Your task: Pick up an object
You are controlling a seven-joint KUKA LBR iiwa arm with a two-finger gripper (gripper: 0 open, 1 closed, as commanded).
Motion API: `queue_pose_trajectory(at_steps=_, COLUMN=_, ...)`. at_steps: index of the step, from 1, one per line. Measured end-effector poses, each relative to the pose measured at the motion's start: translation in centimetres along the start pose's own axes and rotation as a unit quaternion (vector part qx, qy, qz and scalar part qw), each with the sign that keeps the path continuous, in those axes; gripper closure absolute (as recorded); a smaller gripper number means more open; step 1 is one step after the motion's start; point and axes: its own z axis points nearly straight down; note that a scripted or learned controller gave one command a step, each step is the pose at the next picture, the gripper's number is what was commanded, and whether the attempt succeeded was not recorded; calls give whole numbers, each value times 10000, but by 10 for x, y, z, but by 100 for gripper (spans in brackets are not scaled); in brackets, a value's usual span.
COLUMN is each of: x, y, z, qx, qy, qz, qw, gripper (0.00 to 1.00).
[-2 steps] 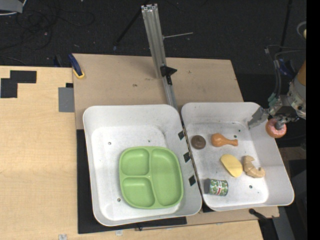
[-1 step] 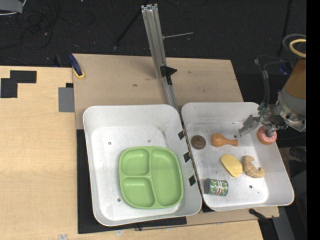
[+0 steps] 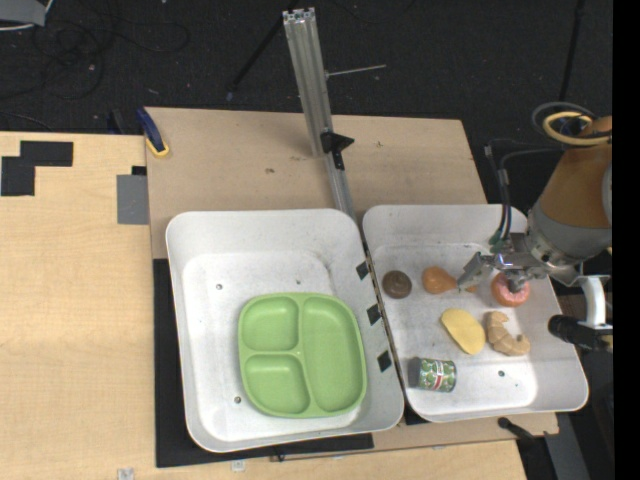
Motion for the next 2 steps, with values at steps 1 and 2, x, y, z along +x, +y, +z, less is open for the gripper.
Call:
queue_pose_trajectory(at_steps=1, x=0, y=3, z=35, qx=-75, qy=-20, qz=3, qw=10000, gripper=0)
queue_pose_trajectory(at_steps=2, x=-2, y=2, z=27, qx=-67, qy=-34, qz=11, qw=10000, gripper=100)
